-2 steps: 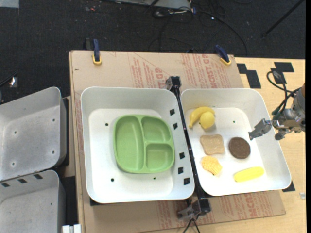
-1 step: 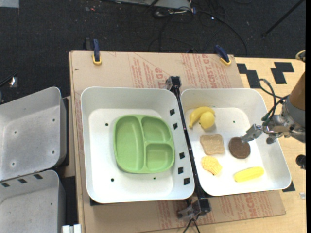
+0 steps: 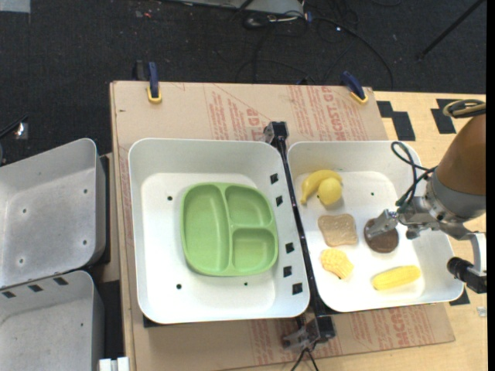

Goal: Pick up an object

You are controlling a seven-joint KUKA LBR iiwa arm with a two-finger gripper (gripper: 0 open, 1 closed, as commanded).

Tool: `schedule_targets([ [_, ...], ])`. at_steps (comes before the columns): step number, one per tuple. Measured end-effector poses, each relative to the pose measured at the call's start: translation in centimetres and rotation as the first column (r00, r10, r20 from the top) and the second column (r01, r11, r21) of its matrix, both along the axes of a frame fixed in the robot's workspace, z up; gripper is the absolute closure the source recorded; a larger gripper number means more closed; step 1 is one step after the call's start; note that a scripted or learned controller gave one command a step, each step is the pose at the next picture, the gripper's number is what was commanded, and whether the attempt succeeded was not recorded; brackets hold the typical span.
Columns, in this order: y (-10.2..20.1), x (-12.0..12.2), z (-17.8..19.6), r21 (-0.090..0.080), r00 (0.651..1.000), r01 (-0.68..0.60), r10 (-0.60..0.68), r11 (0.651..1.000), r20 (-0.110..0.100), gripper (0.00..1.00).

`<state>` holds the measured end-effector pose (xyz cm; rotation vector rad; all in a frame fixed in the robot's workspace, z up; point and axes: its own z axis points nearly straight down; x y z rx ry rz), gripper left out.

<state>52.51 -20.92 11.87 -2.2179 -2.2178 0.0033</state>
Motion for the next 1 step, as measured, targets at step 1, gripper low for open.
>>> schedule_targets([
  [1,-0.09,0.14,1.39,-0.003,1.000,0.000,0.000,1.000,0.006,1.00],
])
